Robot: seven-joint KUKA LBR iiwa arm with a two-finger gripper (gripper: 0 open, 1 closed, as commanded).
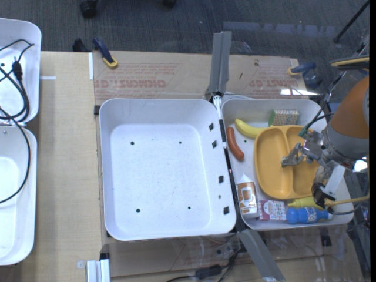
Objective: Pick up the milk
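The milk (247, 197) is a small white carton with a brown label. It lies in the right bin (230, 107), against the bin's left wall near the front corner. My gripper (292, 156) hangs over the yellow divided plate (275, 169), up and to the right of the milk and well apart from it. Its fingers are open, with nothing between them.
Around the plate lie a banana (249, 128), a hot dog (235, 144), a sponge (285, 117), a pink carton (272, 209), a blue bottle (306, 216) and a yellow bottle (305, 202). The left bin (106, 157) is alongside.
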